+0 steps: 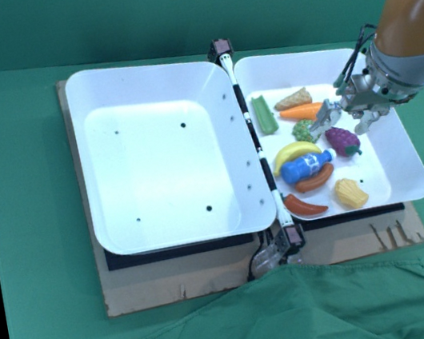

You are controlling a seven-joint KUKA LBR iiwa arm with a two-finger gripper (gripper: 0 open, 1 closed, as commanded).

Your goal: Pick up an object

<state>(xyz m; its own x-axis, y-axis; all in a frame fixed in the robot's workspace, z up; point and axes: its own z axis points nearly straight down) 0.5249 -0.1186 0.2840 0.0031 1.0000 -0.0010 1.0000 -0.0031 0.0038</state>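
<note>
Green cloth point(302, 311) nearest; gripper point(347, 118) hovering fingers spread over right bin point(407, 171), reaching toward purple grapes point(342, 140); needs lowering and closing next.

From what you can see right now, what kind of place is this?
Probably a robot grasping test bench, not a kitchen: two white bins lie on green cloth, plastic toy food such as a banana fills one, and a gripper hangs above it.
</note>
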